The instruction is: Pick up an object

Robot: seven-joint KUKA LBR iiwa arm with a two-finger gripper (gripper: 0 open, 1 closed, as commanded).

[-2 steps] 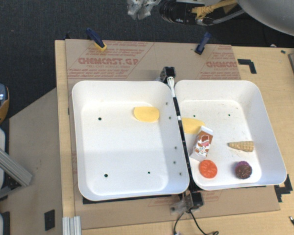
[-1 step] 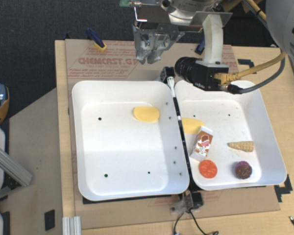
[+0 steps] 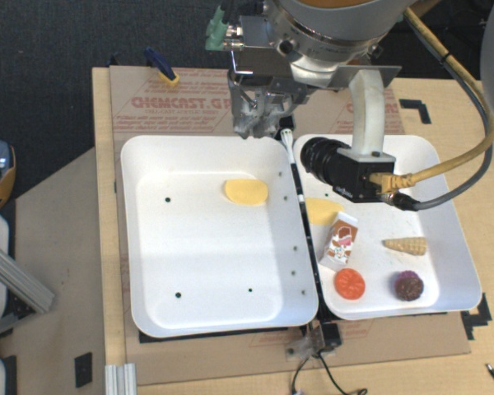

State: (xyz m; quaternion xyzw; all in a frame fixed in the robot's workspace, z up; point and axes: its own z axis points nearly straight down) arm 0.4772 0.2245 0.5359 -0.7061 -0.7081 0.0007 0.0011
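We see the claw (image 3: 259, 122) at the far rim of the left bin (image 3: 148, 245); we cannot tell its state. A yellow disc (image 3: 246, 192) lies below it in that bin. The right bin (image 3: 453, 245) holds a small carton (image 3: 341, 243), red disc (image 3: 350, 284), cone (image 3: 405, 246) and purple ball (image 3: 408, 285).

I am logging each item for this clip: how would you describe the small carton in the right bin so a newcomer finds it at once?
Start at the right white bin, the one with several small items. Near its left wall, just below the yellow piece, lies a small white carton with a red and brown picture on its face. It is the only boxy item; the orange disc, dark purple ball and tan cone are plain.
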